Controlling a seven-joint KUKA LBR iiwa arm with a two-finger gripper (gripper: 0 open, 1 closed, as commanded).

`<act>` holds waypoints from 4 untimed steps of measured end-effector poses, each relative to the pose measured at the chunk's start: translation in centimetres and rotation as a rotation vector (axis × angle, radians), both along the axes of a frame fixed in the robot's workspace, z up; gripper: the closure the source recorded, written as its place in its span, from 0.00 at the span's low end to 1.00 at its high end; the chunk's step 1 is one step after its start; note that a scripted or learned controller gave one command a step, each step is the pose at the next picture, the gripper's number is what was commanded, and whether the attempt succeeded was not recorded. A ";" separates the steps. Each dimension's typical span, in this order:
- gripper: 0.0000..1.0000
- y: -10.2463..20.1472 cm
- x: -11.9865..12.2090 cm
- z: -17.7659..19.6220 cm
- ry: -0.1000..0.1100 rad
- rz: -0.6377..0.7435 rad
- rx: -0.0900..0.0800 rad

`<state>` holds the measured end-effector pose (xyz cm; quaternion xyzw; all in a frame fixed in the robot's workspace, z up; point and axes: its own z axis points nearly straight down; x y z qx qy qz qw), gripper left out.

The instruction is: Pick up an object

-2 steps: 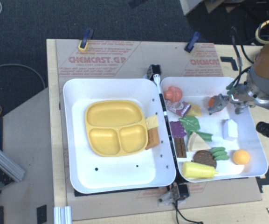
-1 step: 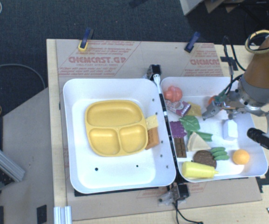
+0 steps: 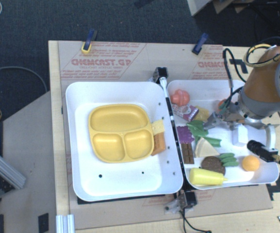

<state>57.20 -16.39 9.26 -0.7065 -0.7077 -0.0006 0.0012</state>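
Sitting in left bin (image 3: pixel 81 178): yellow divided tray (image 3: pixel 120 131), brown-and-yellow sponge (image 3: pixel 158 137) against its right edge. Right bin (image 3: pixel 271 176) crowded: pink toy (image 3: pixel 180 97), purple piece (image 3: pixel 184 134), green leafy toy (image 3: pixel 200 129), brown block (image 3: pixel 188 152), dark round piece (image 3: pixel 212 163), yellow banana-like toy (image 3: pixel 206 177), orange ball (image 3: pixel 250 163). Gripper (image 3: pixel 218 119) low over green leafy toy, near bin's middle; tool's state cannot be told.

The left bin (image 3: pixel 76 130) has open floor along its near edge and left side; the yellow divided plate (image 3: pixel 120 131) fills its middle. The right bin (image 3: pixel 212 87) is crowded: toy food packs its left edge and near corner, and the arm (image 3: pixel 266 81) covers its right side.
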 end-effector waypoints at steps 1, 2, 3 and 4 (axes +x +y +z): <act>1.00 -0.1 0.0 1.2 -0.003 -0.001 -0.003; 1.00 -0.4 -0.6 6.5 -0.007 -0.003 -0.006; 1.00 -0.4 0.6 11.7 -0.009 0.000 -0.006; 1.00 -0.4 0.7 13.4 -0.006 -0.001 -0.005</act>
